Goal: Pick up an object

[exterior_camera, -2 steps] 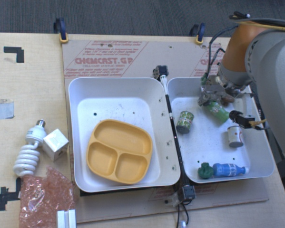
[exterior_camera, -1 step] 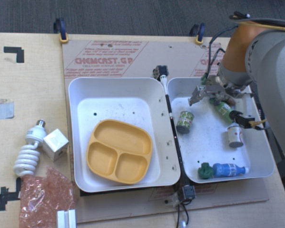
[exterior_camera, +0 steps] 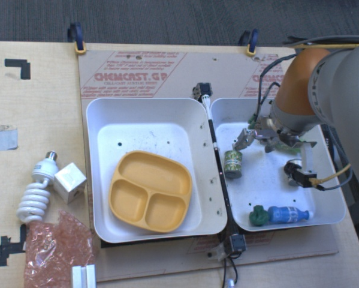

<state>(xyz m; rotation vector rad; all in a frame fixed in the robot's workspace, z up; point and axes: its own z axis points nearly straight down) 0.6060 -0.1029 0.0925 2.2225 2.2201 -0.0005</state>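
Clutter lies on the counter (exterior_camera: 41, 101) at the far left: a spiral light bulb (exterior_camera: 36, 191), a small white cube (exterior_camera: 70, 181) and crinkled pink plastic wrap (exterior_camera: 56, 248). Next comes the left bin (exterior_camera: 101, 125), holding a yellow divided tray (exterior_camera: 150, 191) that is broad, shallow and awkward for two fingers. In the right bin (exterior_camera: 329, 212), a small green can (exterior_camera: 232, 163) stands close to the dividing wall; it looks rigid and light, likely smooth-sided, so a pinch across its round body seems best. Just right of it the gripper (exterior_camera: 249, 138) hangs near the can, nothing visibly between its fingers; whether it is spread or closed I cannot tell. Along the bin's near edge lie a dark green lump (exterior_camera: 258, 216), probably soft, touching a blue bottle (exterior_camera: 288, 214), probably light and prone to roll.
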